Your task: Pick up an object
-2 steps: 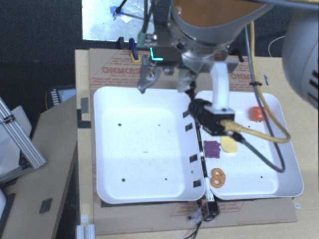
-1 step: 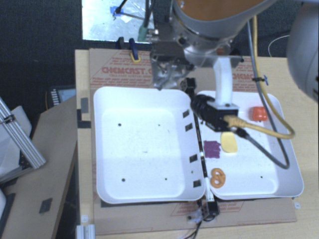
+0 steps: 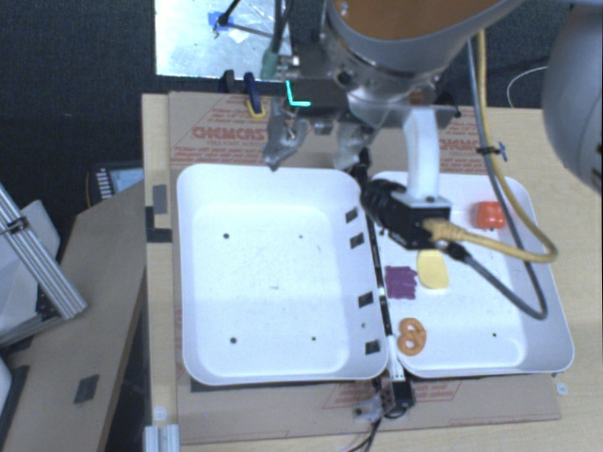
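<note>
Pretzel (image 3: 411,335) sits nearest, in the right bin (image 3: 528,347), beside a purple piece (image 3: 400,282) and yellow piece (image 3: 432,271); orange piece (image 3: 488,216) farther back. Gripper (image 3: 283,147) hovers over the left bin's (image 3: 264,347) far rim, grasping nothing, spread unclear. Shift right, centre on one piece, descend straight.

Smooth white plastic bins (image 3: 273,252) on printed brown cardboard (image 3: 217,125); shiny crinkled foil sheet (image 3: 203,22) behind

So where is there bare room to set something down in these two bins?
The left bin offers bare floor from its outer wall to the divider. The right bin is crowded near the divider by the purple piece, yellow piece and pretzel; its near right corner is free.
</note>
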